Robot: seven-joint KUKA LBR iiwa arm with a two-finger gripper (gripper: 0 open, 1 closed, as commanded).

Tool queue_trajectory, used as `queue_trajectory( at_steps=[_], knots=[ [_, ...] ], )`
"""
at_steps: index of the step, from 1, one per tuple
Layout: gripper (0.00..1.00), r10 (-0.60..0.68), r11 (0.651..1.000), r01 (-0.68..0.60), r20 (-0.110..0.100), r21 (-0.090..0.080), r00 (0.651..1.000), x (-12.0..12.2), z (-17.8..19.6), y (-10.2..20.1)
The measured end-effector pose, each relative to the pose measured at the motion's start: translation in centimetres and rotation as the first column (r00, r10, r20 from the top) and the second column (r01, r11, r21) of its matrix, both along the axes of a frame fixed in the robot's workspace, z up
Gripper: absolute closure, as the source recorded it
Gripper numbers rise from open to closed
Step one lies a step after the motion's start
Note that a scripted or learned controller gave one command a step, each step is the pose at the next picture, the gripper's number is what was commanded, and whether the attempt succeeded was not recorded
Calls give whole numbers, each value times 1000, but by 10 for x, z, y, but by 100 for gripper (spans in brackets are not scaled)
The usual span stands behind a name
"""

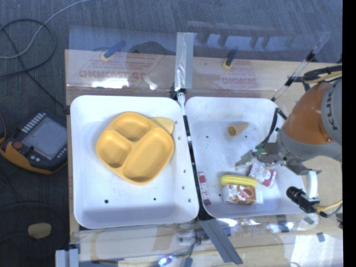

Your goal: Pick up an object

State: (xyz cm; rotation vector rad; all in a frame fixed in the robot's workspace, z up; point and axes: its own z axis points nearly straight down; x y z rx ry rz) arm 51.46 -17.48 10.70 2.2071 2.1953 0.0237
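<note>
A: We count two white bins (83,166), one yellow divided plate (135,147) in the left one.

B: In the right bin we see four small things: a packet (241,194), a red-and-white pouch (263,174), a banana (238,180) lying left-right lower centre-right, one cone (237,129). The gripper (261,156) hovers beside the pouch; we cannot tell its state.

Faint reddish mirrored lettering on the clear panels (119,71) behind the bins, unreadable; printed red packets (241,193) too small to read.
</note>
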Motion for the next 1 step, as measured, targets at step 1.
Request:
queue_trajectory(
  at_steps=[1],
  knots=[
    [0,-238,971,238,-37,7,971,53,33,35]
  ],
)
